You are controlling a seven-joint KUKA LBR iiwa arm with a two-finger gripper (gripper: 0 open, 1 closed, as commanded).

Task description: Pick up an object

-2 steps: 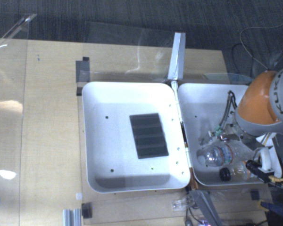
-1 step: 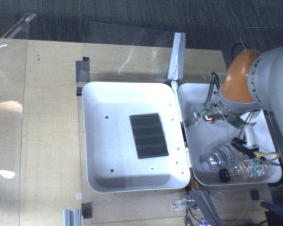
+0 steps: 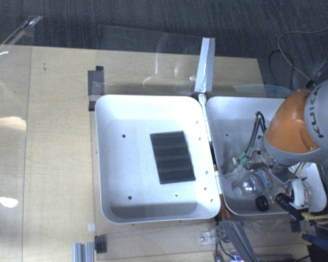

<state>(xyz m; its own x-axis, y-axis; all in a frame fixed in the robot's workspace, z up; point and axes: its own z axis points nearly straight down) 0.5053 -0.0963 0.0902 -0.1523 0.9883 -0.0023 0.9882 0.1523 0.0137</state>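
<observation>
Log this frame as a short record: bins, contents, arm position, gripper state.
left bin: holds one dark ribbed rectangular block, lying flat near the centre
right bin: holds a cluster of small items at its lower end, including a clear rounded piece and a small black item
arm: reaches in from the right, low over the right bin
gripper: down among the cluster; grasp cannot be told

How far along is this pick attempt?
Done: the arm has reached over the right bin. In hand: the gripper sits low among small cluttered items there; a grasp can't be confirmed. Left: lifting something out. The dark ridged block lies untouched in the left bin.
</observation>
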